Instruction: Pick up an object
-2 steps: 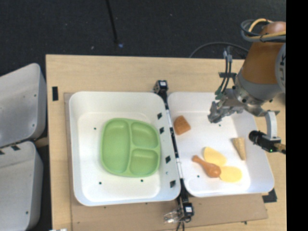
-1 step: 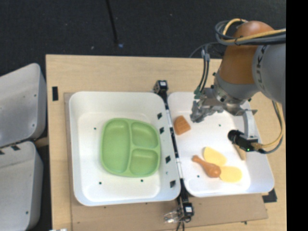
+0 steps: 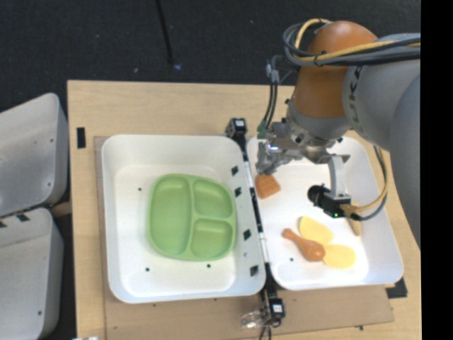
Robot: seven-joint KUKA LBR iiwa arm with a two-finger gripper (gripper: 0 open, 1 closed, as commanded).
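Two white bins sit on the tabletop (image 3: pixel 85 98); in the right bin (image 3: pixel 375 261), the gripper (image 3: pixel 267 163) hangs just above an orange block (image 3: pixel 267 185), near the bin's left wall.

1. Left bin (image 3: pixel 113 190): plain white, small dark dots on the floor.
2. Right bin (image 3: pixel 375 253): same plain white.
3. Divided plate (image 3: pixel 191 217): light green, uniform, no pattern.
4. Block (image 3: pixel 267 185) near the bin divider: orange-tan.
5. Drumstick-shaped piece (image 3: pixel 306 244): orange-brown.
6. Two flat pieces (image 3: pixel 327 241) beside it: pale yellow.
7. Arm (image 3: pixel 333 69): grey body, orange band, yellow and black cables over the top.
8. Gripper (image 3: pixel 270 156): grey metal, possibly with darker parts; too blurred to tell.
9. Bench top (image 3: pixel 156 108): light wood tan, black clips along the bin edges.
10. Floor (image 3: pixel 106 27): dark, near black.
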